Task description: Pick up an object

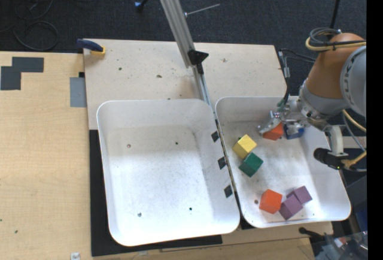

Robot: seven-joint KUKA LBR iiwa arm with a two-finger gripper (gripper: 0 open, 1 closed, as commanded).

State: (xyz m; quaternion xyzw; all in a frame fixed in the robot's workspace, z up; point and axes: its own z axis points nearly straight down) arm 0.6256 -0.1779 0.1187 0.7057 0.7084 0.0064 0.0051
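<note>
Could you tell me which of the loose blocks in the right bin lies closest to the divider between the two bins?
The green block, just below the yellow block; the orange block and the purple blocks lie farther right.

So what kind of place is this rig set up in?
Likely a robotics lab: two shallow white bins on a pale wooden bench, coloured toy blocks like the yellow cube, loose cables on dark carpet.

yellow cube (244,145) | green cube (251,164) | orange cube (270,200) | two purple cubes (294,201) | white bins (114,133) | speckled bench (143,70)
</note>
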